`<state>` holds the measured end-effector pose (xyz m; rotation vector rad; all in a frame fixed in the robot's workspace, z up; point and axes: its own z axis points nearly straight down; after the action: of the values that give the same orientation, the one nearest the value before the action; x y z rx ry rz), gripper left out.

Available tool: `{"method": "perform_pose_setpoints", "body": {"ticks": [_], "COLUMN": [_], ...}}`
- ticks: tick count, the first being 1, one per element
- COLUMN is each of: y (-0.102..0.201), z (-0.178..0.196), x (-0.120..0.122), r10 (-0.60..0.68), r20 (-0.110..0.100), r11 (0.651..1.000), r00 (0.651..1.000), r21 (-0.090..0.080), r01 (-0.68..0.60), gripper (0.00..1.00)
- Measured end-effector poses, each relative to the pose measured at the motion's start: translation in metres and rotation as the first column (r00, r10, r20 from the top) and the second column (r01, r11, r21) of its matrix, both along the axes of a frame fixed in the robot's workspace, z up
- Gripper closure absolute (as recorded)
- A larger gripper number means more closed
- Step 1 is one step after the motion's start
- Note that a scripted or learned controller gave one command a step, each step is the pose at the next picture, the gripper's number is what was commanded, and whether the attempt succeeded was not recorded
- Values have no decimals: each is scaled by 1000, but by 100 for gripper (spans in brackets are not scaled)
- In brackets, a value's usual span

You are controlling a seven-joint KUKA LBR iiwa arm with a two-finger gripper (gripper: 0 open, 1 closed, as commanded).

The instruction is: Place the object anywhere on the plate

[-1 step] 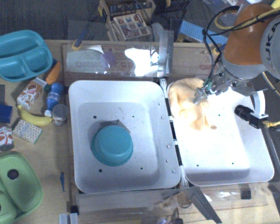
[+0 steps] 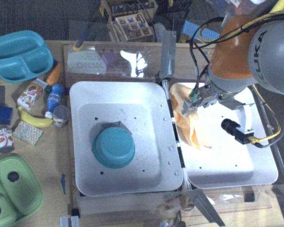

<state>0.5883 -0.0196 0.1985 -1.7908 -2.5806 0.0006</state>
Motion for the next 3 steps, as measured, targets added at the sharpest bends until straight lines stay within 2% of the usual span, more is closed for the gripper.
{"method": "perform_pose_setpoints", "body": {"ticks": [1, 2, 3], "y": [75, 133, 77], "z": [-14, -23, -10], "x": [-18, -48, 2], "r10": [57, 172, 109], "r20": [0, -2, 3], "r11": [998, 985, 994], "r00": [998, 985, 994], "r21": [0, 0, -1], "r01": [-57, -172, -109], "gripper": [100, 100, 100]}}
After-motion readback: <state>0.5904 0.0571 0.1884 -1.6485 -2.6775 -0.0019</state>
